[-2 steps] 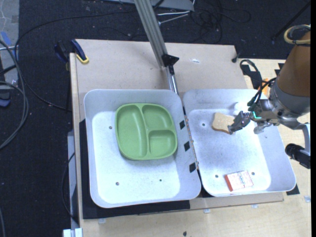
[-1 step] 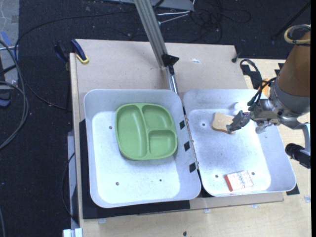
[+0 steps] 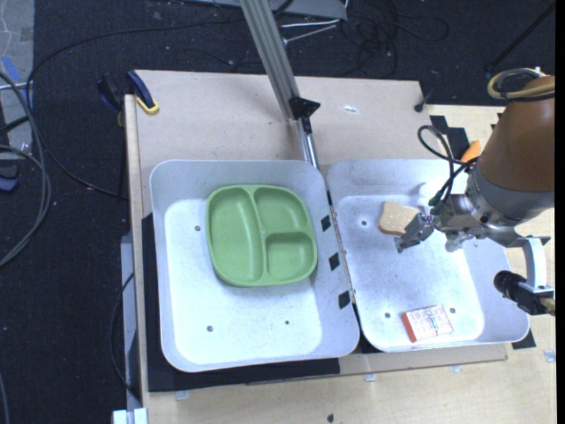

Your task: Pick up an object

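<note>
A tan sponge-like block lies in the upper middle of the right bin. A small red and white packet lies near that bin's front edge. My gripper hangs just to the right of and slightly below the tan block, with dark fingers pointing left toward it. Nothing shows between the fingers.
A green divided plate sits in the left bin. A metal pole slants in from the top down to the bins' shared back corner. The arm's grey body and orange band fill the right side over the right bin.
</note>
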You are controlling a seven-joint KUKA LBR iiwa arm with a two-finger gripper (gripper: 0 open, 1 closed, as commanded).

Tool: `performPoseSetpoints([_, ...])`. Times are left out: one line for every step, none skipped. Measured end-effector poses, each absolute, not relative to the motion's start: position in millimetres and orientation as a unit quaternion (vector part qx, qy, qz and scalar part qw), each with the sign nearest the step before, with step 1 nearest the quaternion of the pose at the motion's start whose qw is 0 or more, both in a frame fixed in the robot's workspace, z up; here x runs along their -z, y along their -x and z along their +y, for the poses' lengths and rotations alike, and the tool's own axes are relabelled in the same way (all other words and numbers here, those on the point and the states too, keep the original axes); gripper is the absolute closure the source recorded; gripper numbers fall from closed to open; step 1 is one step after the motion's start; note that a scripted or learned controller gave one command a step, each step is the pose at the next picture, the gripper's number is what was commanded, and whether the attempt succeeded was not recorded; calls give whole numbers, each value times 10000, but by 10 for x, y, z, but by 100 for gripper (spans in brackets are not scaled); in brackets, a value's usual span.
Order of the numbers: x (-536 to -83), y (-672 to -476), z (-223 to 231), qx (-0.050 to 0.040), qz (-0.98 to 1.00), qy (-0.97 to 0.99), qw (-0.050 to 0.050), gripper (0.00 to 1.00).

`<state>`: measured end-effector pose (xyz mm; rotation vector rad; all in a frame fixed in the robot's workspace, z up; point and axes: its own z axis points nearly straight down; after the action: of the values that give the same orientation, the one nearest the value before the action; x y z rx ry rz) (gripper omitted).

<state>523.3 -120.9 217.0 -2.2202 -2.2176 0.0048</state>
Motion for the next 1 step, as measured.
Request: performPoseSetpoints([-1736,-5224,-1226,-16,-7067,7075,19,0])
